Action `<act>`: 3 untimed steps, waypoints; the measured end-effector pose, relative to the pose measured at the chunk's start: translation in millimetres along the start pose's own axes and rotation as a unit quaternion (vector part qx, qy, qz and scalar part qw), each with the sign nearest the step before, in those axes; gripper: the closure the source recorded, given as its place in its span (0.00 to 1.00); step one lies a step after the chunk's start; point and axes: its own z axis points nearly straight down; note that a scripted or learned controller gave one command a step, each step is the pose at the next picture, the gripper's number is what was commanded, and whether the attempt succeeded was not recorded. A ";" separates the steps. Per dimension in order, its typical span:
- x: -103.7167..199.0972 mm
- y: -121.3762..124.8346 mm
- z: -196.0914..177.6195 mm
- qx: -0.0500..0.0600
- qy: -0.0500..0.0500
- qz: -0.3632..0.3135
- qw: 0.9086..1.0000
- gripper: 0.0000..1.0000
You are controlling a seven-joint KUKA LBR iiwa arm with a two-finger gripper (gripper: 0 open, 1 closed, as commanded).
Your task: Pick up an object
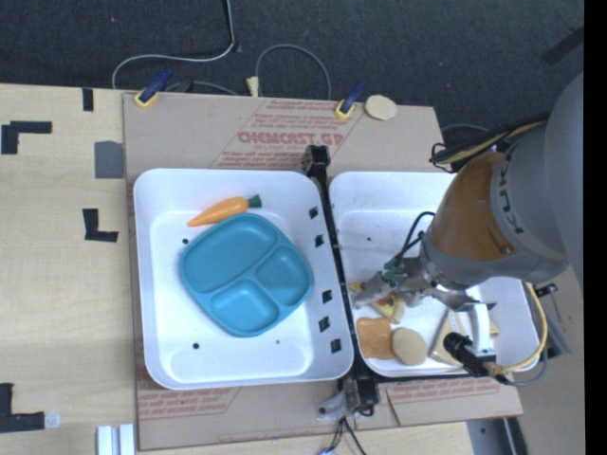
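Low in the right white plastic bin, grey 2-finger gripper; finger state impossible to tell. Just below the fingers, a flat tan bread-like piece touching a round beige lump. Small yellowish bits at the fingertips, too blurred to name.

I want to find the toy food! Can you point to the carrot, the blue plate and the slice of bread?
carrot [220, 210]: camera view, middle of its orange body.
blue plate [247, 273]: camera view, ridge between its compartments.
slice of bread [373, 337]: camera view, its tan face.
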 end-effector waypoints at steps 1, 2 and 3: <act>-1.6 2.3 -15.6 -0.003 -0.001 0.001 1.000 1.00; 40.5 37.8 -100.4 -0.006 0.000 -0.003 1.000 1.00; 38.4 35.6 -95.9 -0.002 0.000 -0.001 1.000 0.00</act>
